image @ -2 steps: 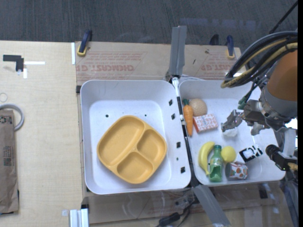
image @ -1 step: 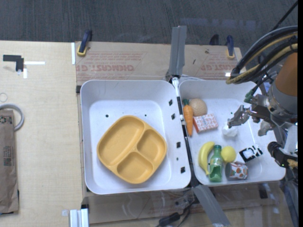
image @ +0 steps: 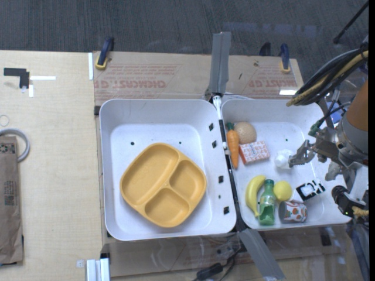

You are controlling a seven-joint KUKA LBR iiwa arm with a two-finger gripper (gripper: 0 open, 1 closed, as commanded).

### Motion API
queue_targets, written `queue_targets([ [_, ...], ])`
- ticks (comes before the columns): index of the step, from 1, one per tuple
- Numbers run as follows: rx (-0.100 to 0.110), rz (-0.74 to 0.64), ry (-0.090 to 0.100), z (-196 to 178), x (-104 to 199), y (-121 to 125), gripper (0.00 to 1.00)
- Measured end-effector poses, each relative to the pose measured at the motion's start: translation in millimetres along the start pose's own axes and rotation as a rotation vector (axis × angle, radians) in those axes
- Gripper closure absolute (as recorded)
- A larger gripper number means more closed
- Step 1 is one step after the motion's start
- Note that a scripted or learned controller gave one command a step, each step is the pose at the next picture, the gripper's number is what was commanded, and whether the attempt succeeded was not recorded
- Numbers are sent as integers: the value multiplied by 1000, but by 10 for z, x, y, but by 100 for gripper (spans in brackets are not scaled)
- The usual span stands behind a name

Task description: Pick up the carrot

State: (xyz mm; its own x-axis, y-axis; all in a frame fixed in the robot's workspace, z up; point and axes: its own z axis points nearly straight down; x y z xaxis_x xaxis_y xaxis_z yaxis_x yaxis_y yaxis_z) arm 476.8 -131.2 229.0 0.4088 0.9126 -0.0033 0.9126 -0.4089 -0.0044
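Two white bins (image: pixel 111 157) sit side by side on a cardboard-covered bench, with the gripper (image: pixel 319 157) hovering over the right one, its fingers spread and pinching nothing. Well to its left across that bin, the carrot (image: pixel 234 147) lies along the dividing wall, beside a small patterned box (image: pixel 254 152).

Orange carrot (image: pixel 233 147), yellow banana (image: pixel 254 192), green bottle (image: pixel 266 204), yellow divided plate (image: pixel 163 184).
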Motion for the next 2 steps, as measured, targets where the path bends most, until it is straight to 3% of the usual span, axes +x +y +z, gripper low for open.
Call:
queue_targets([
  [1, -2, -125, 0, 4, -440, 497, 0],
  [2, -1, -186, 1, 676, -13, 138, 0],
])
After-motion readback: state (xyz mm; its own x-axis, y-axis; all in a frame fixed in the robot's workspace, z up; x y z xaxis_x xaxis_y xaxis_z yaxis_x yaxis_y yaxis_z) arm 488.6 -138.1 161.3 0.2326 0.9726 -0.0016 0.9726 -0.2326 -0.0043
